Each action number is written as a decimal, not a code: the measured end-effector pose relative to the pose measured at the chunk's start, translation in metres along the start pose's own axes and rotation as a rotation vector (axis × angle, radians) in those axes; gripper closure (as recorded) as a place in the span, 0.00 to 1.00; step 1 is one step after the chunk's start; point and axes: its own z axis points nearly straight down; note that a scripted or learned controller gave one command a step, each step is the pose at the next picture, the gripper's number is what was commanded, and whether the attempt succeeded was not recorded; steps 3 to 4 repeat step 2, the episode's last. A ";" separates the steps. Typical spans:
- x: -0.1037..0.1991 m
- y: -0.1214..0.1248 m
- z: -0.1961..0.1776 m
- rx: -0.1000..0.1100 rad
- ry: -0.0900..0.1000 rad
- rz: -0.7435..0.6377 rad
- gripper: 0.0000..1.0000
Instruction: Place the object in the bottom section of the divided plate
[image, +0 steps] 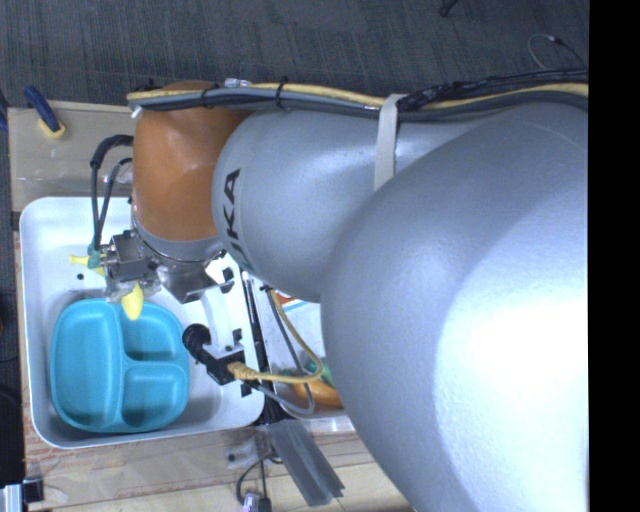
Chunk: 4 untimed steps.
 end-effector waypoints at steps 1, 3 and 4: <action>0.007 -0.037 -0.004 0.000 0.000 -0.165 1.00; 0.008 -0.037 -0.004 0.000 0.000 -0.166 0.00; 0.008 -0.037 -0.004 0.000 0.000 -0.166 0.00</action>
